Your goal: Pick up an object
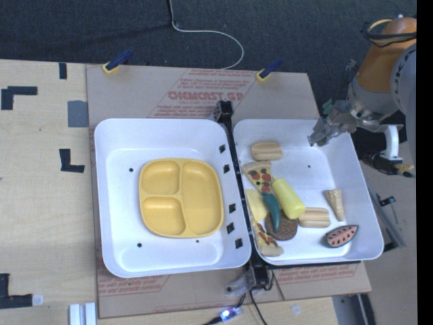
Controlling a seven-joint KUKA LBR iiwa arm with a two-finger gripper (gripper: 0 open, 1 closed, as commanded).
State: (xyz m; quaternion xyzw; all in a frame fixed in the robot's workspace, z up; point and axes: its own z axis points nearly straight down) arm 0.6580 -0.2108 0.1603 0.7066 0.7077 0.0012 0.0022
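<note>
White plastic forms 2 shallow bins side by side on a cardboard sheet, and the low walls look meant to keep loose items from sliding off. Nearest the lower edge of the frame, in the right bin (352, 175), toy food lies heaped toward the left wall: a slice of watermelon (341, 235) at lower right, a cone (334, 203) just above it, a tan roll (314, 217), a yellow cylinder (289, 198) leaning across a teal piece (272, 210), and a pizza slice (259, 177). A second bun (265, 150) sits apart at the upper left of that bin, which probably makes it an easier pick than the tangled pile. Left of centre, the left bin (115, 181) carries a yellow divided plate (181, 197), likely a target for sorted items. Farther up, at the upper right, the gripper (322, 135) hangs over the right bin's top rim, nothing visible between its fingers; how far they are spread I cannot tell. It seems poised for a descent, with no object lifted yet.
</note>
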